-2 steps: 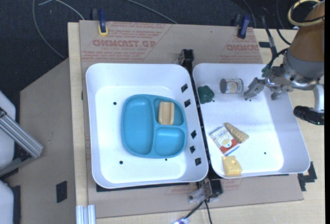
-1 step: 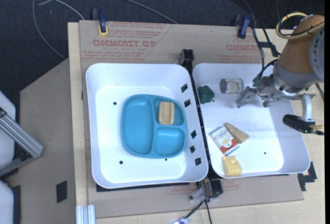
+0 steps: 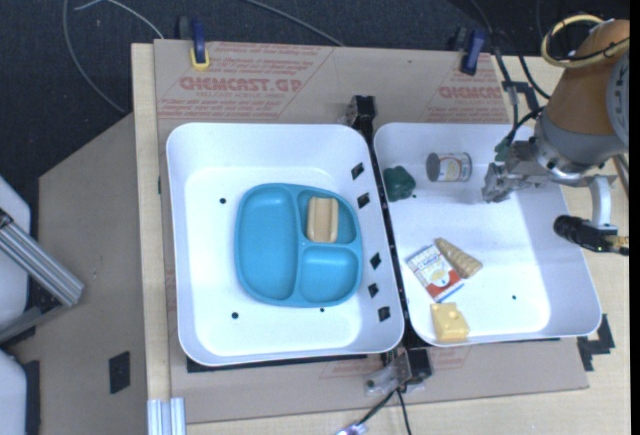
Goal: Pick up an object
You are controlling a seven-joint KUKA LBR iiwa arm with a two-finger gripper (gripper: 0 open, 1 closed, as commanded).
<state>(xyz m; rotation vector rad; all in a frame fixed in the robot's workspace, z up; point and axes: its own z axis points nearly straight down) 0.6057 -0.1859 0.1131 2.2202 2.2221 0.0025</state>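
My gripper (image 3: 494,188) hangs low over the back of the right bin (image 3: 560,308), just right of a small tin can (image 3: 449,167) lying on its side. A dark green object (image 3: 400,183) sits by the bin's left wall. Toward the front lie a small red and white packet (image 3: 433,270), a tan cone-shaped piece (image 3: 458,258) and a yellow block (image 3: 450,322). Nothing shows between my fingers.
The left bin (image 3: 200,323) holds a blue divided plate (image 3: 265,248) with a tan bread-like piece (image 3: 322,219) in its upper right compartment. Black clips run along the wall between the bins. Cables trail at the right of the bench.
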